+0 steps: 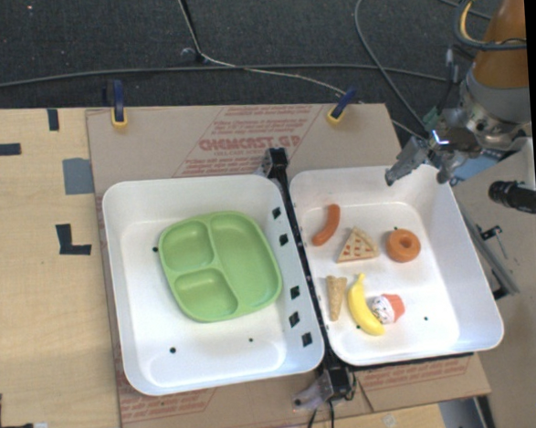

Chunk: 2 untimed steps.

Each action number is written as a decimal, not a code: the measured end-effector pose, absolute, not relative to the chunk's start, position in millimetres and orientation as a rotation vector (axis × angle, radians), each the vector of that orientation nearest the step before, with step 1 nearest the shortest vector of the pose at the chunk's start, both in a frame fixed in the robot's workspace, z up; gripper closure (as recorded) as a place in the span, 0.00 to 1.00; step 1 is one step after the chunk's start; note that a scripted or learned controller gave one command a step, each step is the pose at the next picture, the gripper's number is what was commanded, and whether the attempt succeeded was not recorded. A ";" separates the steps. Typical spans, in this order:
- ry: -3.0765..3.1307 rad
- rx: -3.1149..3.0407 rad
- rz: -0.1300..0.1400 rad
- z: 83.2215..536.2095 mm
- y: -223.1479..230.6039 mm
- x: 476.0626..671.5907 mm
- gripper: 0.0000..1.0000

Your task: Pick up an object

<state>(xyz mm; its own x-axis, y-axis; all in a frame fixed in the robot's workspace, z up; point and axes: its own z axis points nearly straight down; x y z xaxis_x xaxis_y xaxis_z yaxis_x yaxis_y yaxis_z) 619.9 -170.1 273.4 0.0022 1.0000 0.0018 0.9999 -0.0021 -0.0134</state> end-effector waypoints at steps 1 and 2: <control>-2.222 -2.219 0.002 281.0 -169.5 621.9 0.00; -2.220 -2.218 0.006 235.4 -162.9 619.8 0.00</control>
<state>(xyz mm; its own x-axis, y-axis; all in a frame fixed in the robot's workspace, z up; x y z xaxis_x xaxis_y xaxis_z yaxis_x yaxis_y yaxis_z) 619.8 -162.9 235.4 -0.0008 1.0000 -0.0002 1.0000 0.0008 -0.0051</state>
